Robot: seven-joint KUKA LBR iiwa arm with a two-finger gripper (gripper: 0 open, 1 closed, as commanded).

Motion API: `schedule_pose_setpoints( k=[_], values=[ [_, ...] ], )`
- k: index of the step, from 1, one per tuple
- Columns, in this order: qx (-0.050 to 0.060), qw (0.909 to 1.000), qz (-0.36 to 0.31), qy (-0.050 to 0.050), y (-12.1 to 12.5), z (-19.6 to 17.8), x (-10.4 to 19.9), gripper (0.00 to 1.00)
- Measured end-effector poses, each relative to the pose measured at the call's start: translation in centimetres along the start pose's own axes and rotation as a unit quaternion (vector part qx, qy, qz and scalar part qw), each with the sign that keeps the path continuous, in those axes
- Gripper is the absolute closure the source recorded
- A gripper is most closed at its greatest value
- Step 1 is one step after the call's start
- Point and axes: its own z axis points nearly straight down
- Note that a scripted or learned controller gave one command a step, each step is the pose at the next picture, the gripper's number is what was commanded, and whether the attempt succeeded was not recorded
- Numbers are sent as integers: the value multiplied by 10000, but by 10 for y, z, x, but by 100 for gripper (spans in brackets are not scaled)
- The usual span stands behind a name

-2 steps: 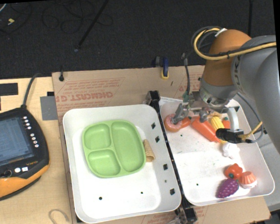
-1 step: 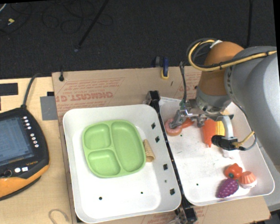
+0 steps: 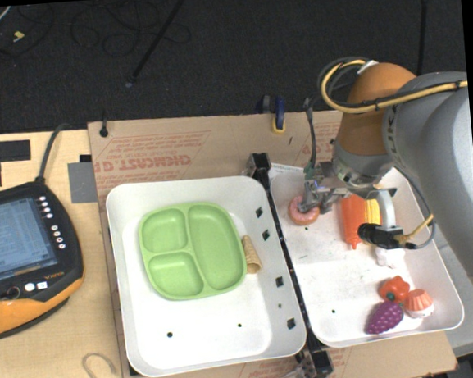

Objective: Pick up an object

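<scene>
My gripper point(image 3: 312, 200) is down in the right bin point(image 3: 345, 298), near its back left part, directly over a pink donut point(image 3: 304, 213) that lies on the bin floor. Its tips reach down to the donut. Just right of the gripper lie an orange carrot point(image 3: 353, 219) and a yellow corn piece point(image 3: 372, 211). At the front right of the same bin sit a red-orange pepper point(image 3: 394, 288), a purple grape bunch point(image 3: 384, 317) and a small pink-and-white toy point(image 3: 418, 301).
The left bin point(image 3: 142, 332) holds a green divided plate point(image 3: 191, 250), with a tan cone-like piece point(image 3: 251, 253) at the plate's right edge. A black divider point(image 3: 277, 254) separates the bins. A pendant tablet point(image 3: 20, 252) lies left of the bench.
</scene>
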Motion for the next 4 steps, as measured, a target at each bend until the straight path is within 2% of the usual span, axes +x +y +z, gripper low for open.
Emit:
schedule_pose_setpoints(
  k=[1,2,3,4],
  values=[
    [16,10000,-13,14,8,-50,5,100],
    [20,10000,-10,12,3,-95,5,100],
    [25,10000,-9,13,3,-123,2,100],
    [61,10000,-23,21,-27,-112,46,100]
  ],
)
